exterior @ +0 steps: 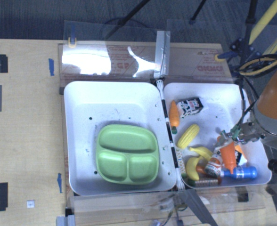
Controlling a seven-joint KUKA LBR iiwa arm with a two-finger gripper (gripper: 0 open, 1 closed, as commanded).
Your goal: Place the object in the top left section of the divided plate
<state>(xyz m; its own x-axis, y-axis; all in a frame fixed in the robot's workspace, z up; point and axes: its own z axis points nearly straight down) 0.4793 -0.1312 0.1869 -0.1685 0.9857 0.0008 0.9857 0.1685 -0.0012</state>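
Camera view: gripper [230, 136] low in right bin, claw state I can't tell.
I'd grab one toy cleanly before heading for green plate [127, 152].

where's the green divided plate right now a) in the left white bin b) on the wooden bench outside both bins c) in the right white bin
a: the green divided plastic plate lies flat on the floor of the left white bin, while the toy foods sit in the right white bin.

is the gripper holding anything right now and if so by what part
It cannot be told. The gripper hangs low over the right bin, just above an orange carrot-like toy, but no object is plainly visible in it.
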